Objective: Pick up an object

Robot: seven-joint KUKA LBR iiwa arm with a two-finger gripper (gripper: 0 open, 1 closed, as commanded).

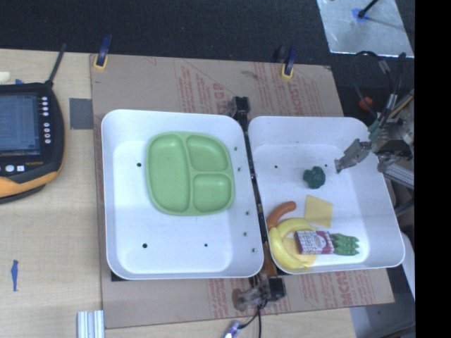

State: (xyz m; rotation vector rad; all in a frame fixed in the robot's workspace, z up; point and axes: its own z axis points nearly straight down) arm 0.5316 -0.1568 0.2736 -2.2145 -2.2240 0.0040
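The grey two-finger gripper (350, 157) hovers at the right white bin's (366, 196) upper right; finger state: cannot tell. Dark green lumpy object (315, 177) lies near it, apart from the clustered items, hence likeliest pick

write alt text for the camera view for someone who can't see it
A grey robot pincer hovers at the right white bin's edge near a dark green lump, with a yellow banana, orange carrot and yellow wedge below. The left white bin holds a green divided plate.
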